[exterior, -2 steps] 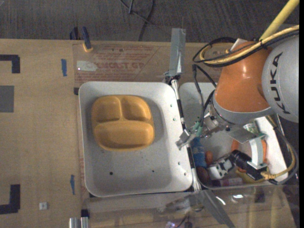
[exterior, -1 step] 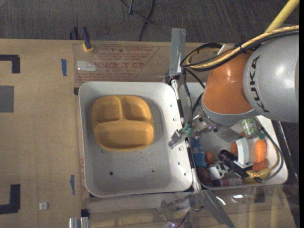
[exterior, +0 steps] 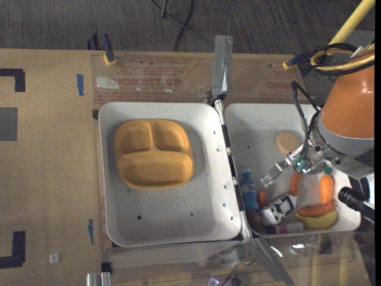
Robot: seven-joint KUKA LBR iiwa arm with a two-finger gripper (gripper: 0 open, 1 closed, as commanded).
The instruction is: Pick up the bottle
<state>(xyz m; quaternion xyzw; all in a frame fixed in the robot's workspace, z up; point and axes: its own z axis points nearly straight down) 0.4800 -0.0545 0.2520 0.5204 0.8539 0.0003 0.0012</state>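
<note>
The arm reaches in from the right over the right bin (exterior: 262, 127), its pincer (exterior: 297, 167) low above a pile of toys in that bin's near corner. Whether the pincer is spread or pressed together, I cannot tell. The bottle (exterior: 249, 190), blue, lies against the bin's left wall, just left of the pile and apart from the pincer. A yellow tray (exterior: 154, 152) lies in the left bin (exterior: 178, 219) on the table (exterior: 41, 159).

Left bin (exterior: 113, 219): one yellow divided plate (exterior: 155, 152), upside down. Right bin (exterior: 253, 127): arm (exterior: 351, 109) reaching in; blue bottle (exterior: 249, 192) by the left wall; carrots (exterior: 325, 189), banana (exterior: 318, 220), tan disc (exterior: 288, 142), small clutter.
</note>
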